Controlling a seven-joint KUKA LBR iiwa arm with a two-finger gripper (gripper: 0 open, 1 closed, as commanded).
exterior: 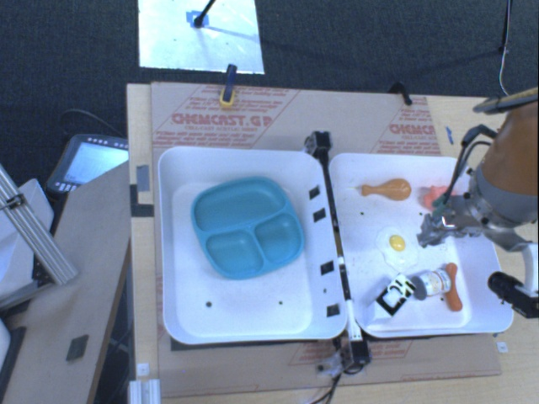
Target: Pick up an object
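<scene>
The arm reaches in from the right and its gripper [431,231] hangs over the right bin [362,251], low above the floor near the bin's middle. Whether it is released or clenched cannot be told from this slanted view; the metal at the tip is a blur of grey, and nothing shows caught in it.

The task names no 1 object, so anything in the right bin is a candidate. Closest to the gripper is the fried egg toy [396,243], lying flat just to its left, apart from it. That flatness likely makes it a poor choice, with little standing proud of the floor to close on. Further back lies the drumstick toy [388,190], well clear of the others. A pink-orange item [434,195] sits near the back right, partly hidden by the arm, too covered to name. Toward the front, a small bottle [432,283] lies on its side, touching or nearly touching an orange piece [454,289] and next to a black-and-white block [394,295]; this crowding could make a clean grasp there awkward.

The left bin [181,251] holds 1 blue divided plate [246,226], sitting flat near its centre, well apart from the gripper and across the black divider [330,225] between the 2 bins. Both bins rest on a cardboard sheet [278,112], and a yellow clamp [228,93] sits at its back edge.
</scene>
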